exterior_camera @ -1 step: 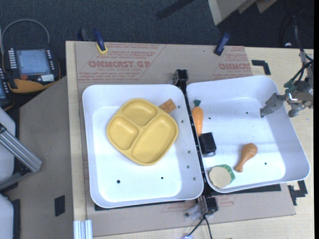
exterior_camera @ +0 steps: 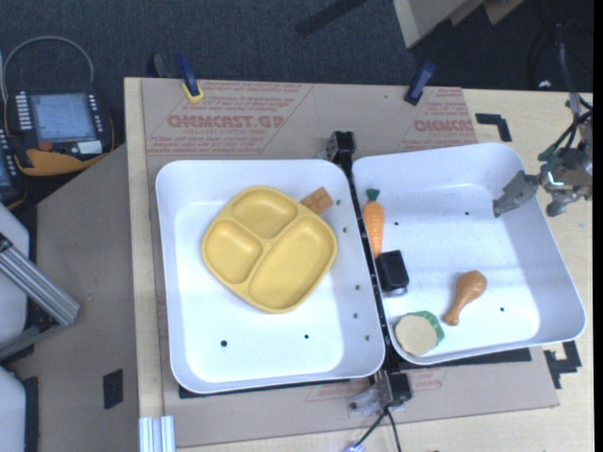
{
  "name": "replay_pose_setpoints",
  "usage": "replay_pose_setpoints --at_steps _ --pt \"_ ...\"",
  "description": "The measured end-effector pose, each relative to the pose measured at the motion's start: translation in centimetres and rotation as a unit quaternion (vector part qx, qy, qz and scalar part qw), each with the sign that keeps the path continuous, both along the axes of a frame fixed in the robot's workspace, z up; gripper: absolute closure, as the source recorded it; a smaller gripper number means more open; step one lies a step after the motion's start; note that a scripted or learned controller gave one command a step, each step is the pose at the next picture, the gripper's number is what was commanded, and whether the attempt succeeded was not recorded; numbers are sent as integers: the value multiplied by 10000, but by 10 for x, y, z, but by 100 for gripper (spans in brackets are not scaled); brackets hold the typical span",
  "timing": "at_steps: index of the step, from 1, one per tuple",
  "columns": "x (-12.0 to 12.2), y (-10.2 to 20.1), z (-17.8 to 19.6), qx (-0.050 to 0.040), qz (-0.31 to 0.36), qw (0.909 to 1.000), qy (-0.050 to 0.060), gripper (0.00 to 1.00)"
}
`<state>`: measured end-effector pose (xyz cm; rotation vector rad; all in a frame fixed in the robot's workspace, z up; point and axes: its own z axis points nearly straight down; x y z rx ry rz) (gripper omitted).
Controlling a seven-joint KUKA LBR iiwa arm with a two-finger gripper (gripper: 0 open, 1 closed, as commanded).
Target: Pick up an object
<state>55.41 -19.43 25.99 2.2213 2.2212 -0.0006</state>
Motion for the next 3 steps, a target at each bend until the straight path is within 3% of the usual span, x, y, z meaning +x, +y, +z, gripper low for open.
replay_pose_setpoints --at_steps 3 --pt "8 16 -139 15 2 10000 32 0"
